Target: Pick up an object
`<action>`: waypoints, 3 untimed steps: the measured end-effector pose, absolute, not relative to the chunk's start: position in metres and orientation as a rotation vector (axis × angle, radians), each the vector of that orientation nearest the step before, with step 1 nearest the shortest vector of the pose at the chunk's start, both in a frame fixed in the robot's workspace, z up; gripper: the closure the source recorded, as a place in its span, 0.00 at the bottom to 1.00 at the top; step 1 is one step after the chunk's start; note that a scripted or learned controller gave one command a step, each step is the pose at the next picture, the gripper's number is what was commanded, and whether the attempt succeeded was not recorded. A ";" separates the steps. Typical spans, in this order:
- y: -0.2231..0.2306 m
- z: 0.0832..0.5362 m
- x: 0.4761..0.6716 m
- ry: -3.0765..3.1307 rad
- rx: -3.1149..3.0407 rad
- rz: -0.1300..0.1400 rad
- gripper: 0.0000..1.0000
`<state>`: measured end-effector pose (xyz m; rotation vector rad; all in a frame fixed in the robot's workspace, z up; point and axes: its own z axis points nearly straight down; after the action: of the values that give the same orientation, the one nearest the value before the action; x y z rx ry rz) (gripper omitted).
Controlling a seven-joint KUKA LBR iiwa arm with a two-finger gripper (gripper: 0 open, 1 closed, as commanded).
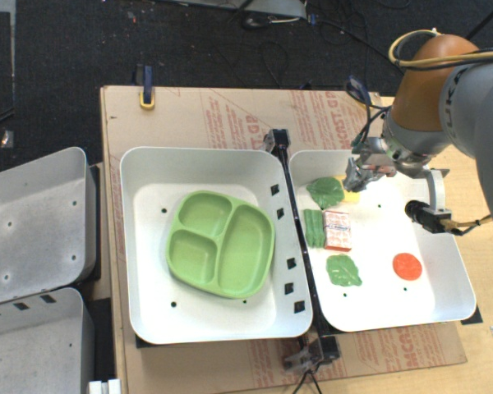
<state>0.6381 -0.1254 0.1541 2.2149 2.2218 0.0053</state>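
Note:
My gripper [357,176] hangs low over the back left of the right bin [444,302], just right of a round green piece [324,192] and over a small yellow thing [350,192] that peeks out under it. Nearby lie a green ridged strip [314,227], a red-and-white packet [338,230], a green leafy piece [343,270] and a red-orange disc [407,266]. Nothing is visibly between the fingers.
The left bin [148,302] holds a light green three-compartment plate [220,243]. A black divider clamp [292,212] runs between the bins. White lids [33,220] lie at the far left. The arm's orange band [435,56] looms at the upper right.

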 end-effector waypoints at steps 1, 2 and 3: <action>-0.134 0.213 0.645 2.219 2.214 0.006 1.00; -0.134 0.248 0.646 2.221 2.215 0.005 1.00; -0.073 0.254 0.645 2.231 2.213 0.003 1.00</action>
<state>0.6454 -0.0731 0.2539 2.2125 2.2310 0.0028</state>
